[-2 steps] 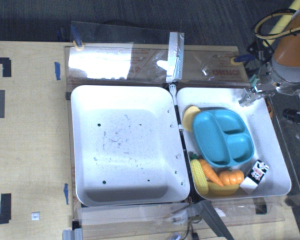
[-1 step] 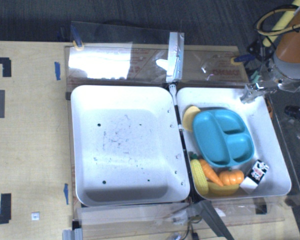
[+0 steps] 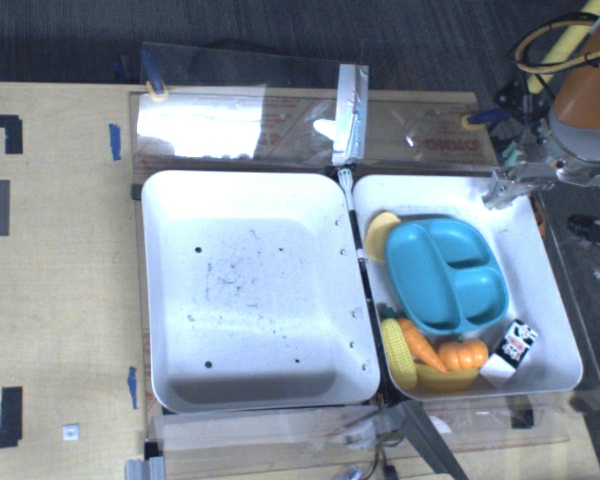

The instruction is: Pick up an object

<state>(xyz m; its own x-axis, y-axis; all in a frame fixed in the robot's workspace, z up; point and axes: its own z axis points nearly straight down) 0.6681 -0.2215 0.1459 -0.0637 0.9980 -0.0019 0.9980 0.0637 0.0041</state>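
**White bins, arm parked at the far corner**

White plastic makes up both bins as seen from the overhead camera. The left bin has only faint scuffs and a few dark specks on its floor. The right bin holds all the candidates for picking: a blue divided tray lying across the middle, a pale yellow piece tucked against the tray's upper left edge, a yellow corn cob along the left wall, an orange carrot-like toy beside it, a rounder orange piece just below the tray, and a small black-and-white carton near the lower right corner.

The arm sits at the upper right, its gripper over the far right corner of the right bin, well apart from the cluster. I cannot tell how far the claw is open from here, and nothing is visibly between its tips.

My read is that the pick has not begun; this looks like the approach stage. The next move calls for travelling over one item and descending. The carton stands clear of its neighbours; the tray looks wide and awkward.

The carton's markings are too small to read. Reddish print on the clear panel behind the bins is likewise illegible.
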